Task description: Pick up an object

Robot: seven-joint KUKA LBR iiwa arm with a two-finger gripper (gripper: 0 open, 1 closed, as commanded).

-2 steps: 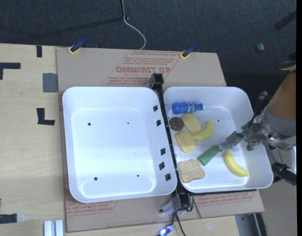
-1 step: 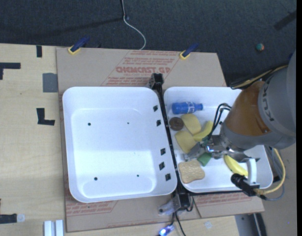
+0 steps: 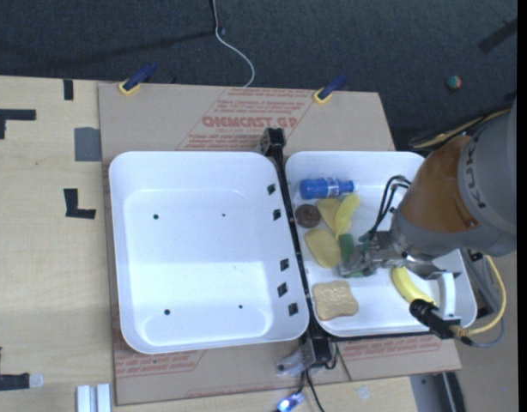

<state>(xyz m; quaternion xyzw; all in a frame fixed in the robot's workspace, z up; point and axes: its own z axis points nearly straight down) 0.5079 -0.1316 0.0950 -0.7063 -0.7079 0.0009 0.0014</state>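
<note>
1. I am a grey arm with an orange band, reaching in from three o'clock over the right shallow white plastic bin (image 3: 379, 320).
2. My gripper (image 3: 356, 263) hangs low near the middle of that bin, at a small dark green object (image 3: 346, 249). Whether my jaws are spread or pressed together, I cannot tell.
3. The green object lies against a pale yellow flat piece (image 3: 322, 247), with another yellow piece (image 3: 342, 212) at twelve o'clock from it.
4. A blue plastic bottle (image 3: 325, 187) lies on its side toward twelve o'clock of the bin.
5. A small brown round object (image 3: 308, 216) sits at ten o'clock.
6. A tan sponge-like block (image 3: 334, 299) lies at seven o'clock.
7. A yellow banana (image 3: 408, 285) lies at four o'clock.
8. The left shallow white bin (image 3: 126, 256) sits beside, touching the right one.
</note>
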